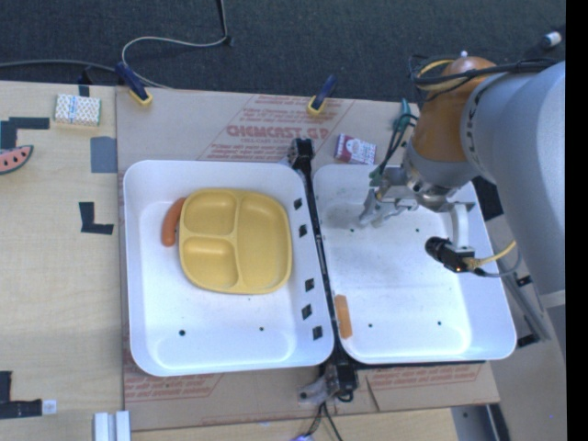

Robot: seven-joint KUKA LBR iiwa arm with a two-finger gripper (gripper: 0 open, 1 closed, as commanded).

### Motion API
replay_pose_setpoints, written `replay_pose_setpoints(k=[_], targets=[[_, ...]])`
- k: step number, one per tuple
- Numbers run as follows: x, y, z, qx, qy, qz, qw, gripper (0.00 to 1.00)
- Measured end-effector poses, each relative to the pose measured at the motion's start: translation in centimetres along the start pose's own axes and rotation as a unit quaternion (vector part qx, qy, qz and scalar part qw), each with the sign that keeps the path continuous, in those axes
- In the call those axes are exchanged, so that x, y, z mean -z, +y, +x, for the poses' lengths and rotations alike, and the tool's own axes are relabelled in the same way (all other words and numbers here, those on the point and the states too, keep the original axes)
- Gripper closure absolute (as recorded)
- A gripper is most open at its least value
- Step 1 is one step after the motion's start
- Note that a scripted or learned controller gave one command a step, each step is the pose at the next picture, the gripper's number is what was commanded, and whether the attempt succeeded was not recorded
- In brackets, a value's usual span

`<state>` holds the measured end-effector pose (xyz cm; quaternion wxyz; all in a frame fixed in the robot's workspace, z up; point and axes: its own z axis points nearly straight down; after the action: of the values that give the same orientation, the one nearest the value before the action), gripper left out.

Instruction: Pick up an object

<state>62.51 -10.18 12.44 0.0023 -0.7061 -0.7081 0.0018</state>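
Observation:
My gripper [372, 211] hangs over the upper left part of the right bin [478, 329], with nothing visibly in it. A small orange stick-shaped object [342, 315] lies in that bin by the divider, well below the gripper. In the left bin [156, 338] a yellow divided plate [234, 242] rests flat. An orange sausage-like piece [169, 222] lies against the plate's left edge.
A small red and white packet [354, 148] lies on the cardboard just behind the right bin. Clamps [136, 83] [322, 99] hold the cardboard's far edge. A watermelon-slice toy [14, 159] and a pale block [77, 109] sit on the bench at far left.

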Motion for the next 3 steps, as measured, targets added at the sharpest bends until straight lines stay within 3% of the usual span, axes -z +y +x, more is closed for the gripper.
replay_pose_setpoints(k=[1,2,3], targets=[[0.0,0.0,0.0,0.000,0.000,0.000,1.0000,0.00],[-3.9,4.4,0.7,0.000,0.000,-0.004,1.0000,0.00],[-2.9,4.4,0.6,0.000,-0.002,-0.004,1.0000,1.00]])
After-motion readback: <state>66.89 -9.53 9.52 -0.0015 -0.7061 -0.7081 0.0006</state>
